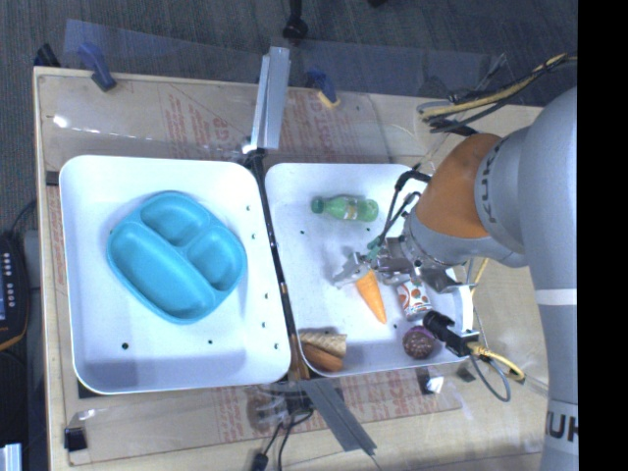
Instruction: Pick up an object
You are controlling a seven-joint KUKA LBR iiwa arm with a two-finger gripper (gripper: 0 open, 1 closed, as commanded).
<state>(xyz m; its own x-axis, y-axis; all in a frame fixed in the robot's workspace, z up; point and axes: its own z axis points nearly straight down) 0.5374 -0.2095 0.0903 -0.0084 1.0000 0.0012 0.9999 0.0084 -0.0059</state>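
In the right bin (294, 263) lie a green bottle (345, 207), an orange carrot (372, 298), a small red and white can (415, 299), a dark round fruit (420, 342) and a bread roll (324, 349). My gripper (356, 265) is low over the middle of this bin, right at the carrot's upper end and below the bottle. The view shows nothing held in it. The arm's wrist covers the bin's right side.
The left bin (88, 341) holds a blue divided plate (177, 253). A metal bar (267, 101) stands at the back between the bins. Cables (481, 101) lie at the back right, and a clamp (329, 415) sits at the front edge.
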